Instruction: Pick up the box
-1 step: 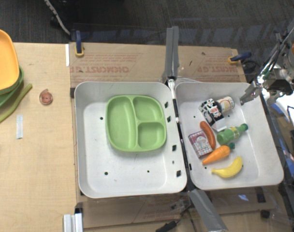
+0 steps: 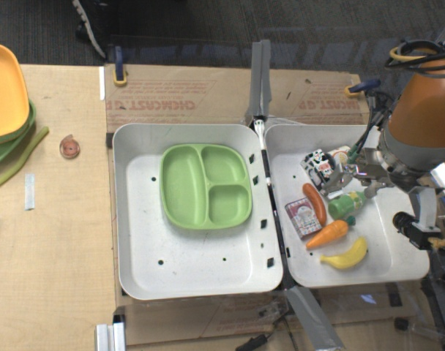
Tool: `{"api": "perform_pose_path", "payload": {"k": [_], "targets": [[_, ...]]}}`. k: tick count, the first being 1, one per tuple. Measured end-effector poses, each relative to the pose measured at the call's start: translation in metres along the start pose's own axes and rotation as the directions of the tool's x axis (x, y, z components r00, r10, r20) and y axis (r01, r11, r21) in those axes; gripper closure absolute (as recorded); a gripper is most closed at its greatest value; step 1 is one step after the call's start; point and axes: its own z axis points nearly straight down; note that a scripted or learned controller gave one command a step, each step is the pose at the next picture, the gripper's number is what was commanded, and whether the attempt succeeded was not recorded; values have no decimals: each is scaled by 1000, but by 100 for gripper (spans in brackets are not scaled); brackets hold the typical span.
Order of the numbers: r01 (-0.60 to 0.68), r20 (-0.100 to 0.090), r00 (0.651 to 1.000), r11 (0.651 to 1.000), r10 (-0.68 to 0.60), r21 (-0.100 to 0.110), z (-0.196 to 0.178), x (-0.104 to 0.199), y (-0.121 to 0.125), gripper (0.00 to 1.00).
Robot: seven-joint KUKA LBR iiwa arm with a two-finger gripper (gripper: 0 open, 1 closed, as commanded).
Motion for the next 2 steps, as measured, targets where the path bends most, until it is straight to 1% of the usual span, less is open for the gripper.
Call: {"api": "perform_pose_path", "payload": {"k": [1, 2], "targets": [[1, 0, 1000, 1000, -1, -1, 9, 58, 2, 0], [97, 0, 995, 995, -97, 0, 9, 65, -34, 0]]}}
